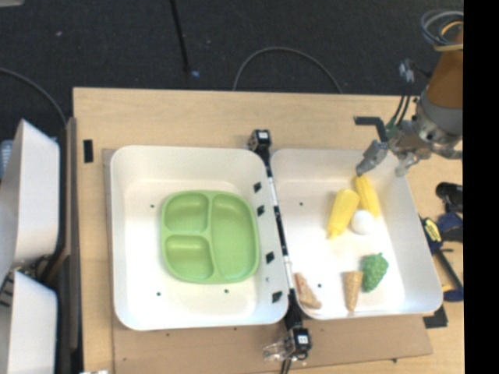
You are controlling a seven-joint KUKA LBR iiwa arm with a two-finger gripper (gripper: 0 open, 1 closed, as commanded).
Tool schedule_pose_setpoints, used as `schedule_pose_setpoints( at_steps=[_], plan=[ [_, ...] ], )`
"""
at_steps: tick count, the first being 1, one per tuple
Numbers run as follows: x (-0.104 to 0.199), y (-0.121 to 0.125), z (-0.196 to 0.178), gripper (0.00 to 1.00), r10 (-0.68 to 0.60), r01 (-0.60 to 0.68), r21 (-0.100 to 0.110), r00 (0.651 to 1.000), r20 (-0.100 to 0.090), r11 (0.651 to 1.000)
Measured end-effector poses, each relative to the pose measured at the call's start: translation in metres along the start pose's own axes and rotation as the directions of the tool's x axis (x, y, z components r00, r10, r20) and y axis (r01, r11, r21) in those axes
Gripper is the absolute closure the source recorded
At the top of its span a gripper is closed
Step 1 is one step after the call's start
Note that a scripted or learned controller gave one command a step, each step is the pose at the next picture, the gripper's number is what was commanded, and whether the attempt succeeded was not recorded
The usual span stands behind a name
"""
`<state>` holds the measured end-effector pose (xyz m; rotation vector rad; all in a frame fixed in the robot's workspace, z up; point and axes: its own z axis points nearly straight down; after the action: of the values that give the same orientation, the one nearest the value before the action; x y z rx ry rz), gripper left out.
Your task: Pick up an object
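Observation:
The right bin (312, 178) holds several toy foods. Two yellow pieces lie side by side, a thick one (342, 213) and a slimmer corn-like one (368, 195), with a white egg (362, 223) touching them. Nearer the front lie a green broccoli (375, 271), a tan cone (353, 290) and a small brownish piece (307, 294) by the divider. My gripper (387, 162) hovers over the bin's far right corner, just above the slim yellow piece. It is open, its fingers spread, and nothing sits between them.
In the left bin (132, 178) lies a green divided plate (210, 236). A black clamp (260, 139) sits at the far end of the rail (274, 224) between the bins. Blue and yellow tools (440, 228) lie on the bench right of the right bin.

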<state>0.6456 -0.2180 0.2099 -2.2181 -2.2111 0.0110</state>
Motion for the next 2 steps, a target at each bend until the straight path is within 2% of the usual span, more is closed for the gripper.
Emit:
schedule_pose_setpoints(
  at_steps=[1,2],
  plan=[
    [0.001,0.003,-0.01,0.0,-0.004,0.004,-0.014,1.0,0.004,1.0],
    [0.005,0.002,0.052,0.0,-0.006,0.006,-0.008,1.0,0.003,1.0]
  ],
)
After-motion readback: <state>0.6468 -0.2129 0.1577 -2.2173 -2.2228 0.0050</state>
